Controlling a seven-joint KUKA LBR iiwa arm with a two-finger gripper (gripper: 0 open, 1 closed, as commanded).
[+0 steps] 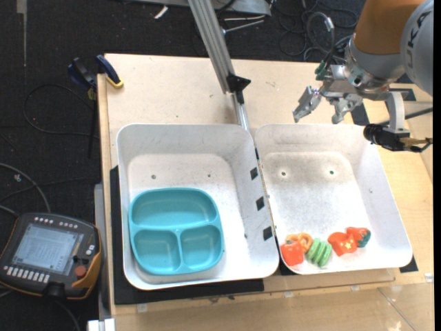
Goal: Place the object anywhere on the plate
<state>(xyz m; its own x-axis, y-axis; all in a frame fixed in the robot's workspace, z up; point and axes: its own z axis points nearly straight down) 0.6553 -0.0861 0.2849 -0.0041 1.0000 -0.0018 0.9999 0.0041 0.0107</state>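
Note:
A teal plate (176,229) with three compartments lies in the left bin (131,150). Several toy vegetables rest at the near edge of the right bin (386,198): an orange-red pepper (295,247), a green piece (319,252) and a red piece with a teal tip (349,241). My gripper (322,109) hangs above the far edge of the right bin, well away from the vegetables and the plate. Its fingers stand apart with nothing between them.
A slanted metal pole (217,40) rises from the bench behind the bins. A blue and yellow clamp (103,71) sits at the bench's far left corner. A teach pendant (48,254) lies on the floor at the left. Cables trail behind the bench.

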